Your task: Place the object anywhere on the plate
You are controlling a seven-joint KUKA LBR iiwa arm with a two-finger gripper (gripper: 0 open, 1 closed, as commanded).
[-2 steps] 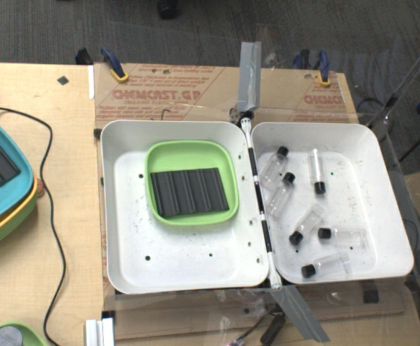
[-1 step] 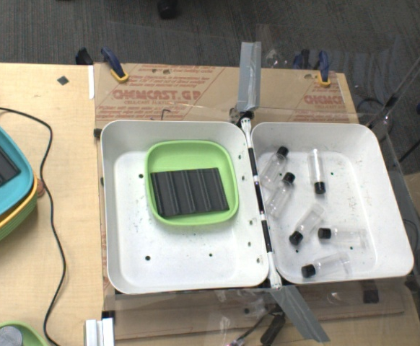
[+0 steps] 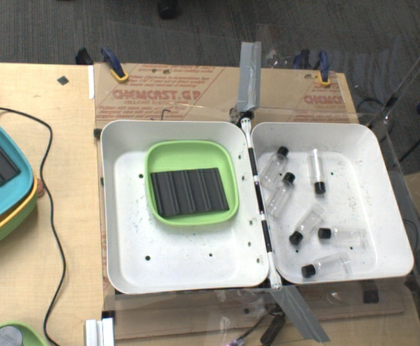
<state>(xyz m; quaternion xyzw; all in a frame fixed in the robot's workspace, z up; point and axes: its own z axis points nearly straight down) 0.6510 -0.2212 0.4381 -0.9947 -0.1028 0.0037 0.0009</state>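
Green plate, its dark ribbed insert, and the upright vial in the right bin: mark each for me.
green plate [image 3: 190, 156]: camera view, bare top rim.
dark ribbed insert [image 3: 189, 192]: camera view, middle of ribs.
upright vial [image 3: 316, 170]: camera view, clear body above black cap.

cardboard sheet [image 3: 195, 92] | red print "CHEMCAST GP" (upside down) | repeated at right, partly legible

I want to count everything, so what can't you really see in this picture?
- Vials in the right bin: clear bodies fade into the white, so their count is unsure.
- Teal plates: cut off by the camera view's left edge.
- Green plate's middle: covered by a dark ribbed mat.
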